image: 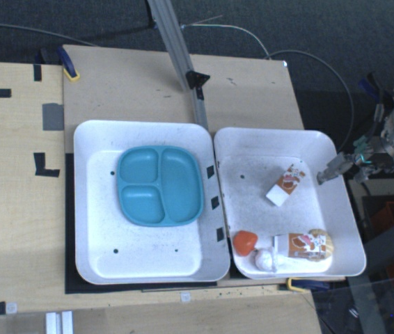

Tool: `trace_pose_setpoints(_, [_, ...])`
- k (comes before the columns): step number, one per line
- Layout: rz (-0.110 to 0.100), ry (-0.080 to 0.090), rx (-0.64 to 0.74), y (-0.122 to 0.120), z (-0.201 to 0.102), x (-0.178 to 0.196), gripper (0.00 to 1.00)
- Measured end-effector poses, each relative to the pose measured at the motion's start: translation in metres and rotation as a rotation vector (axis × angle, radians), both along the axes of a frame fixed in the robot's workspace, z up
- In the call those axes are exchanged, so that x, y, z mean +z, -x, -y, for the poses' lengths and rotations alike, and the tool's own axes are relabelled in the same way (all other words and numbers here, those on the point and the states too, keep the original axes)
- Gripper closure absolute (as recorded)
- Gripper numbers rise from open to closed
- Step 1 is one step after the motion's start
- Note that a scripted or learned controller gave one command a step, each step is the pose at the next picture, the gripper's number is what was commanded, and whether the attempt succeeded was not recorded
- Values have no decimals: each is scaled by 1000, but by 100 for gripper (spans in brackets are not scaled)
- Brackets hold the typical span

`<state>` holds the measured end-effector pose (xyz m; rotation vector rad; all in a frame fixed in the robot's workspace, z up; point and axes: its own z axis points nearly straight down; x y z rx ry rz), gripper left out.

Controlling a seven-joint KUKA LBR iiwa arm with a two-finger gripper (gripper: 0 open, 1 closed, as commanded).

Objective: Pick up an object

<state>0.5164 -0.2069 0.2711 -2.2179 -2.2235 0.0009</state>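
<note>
Along the right bin's [336,207] near edge, packet [310,244] and ball [245,241] lie untouched; gripper [328,172] hovers at its right rim, jaws' state unclear.

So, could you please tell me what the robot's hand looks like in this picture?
At the right bin's right edge, the hand is a small dark grey metal piece ending in a slim tip. Behind it sit pale fittings with teal-coloured bits and thin cables. It is too small and blurred to make out markings.
</note>
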Motion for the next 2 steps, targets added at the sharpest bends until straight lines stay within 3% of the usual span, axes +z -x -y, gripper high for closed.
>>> trace_pose_setpoints(1, [0, 0, 0, 0, 0, 0, 0])
trace_pose_setpoints(2, [-4, 0, -1, 6, -3, -45, 0])
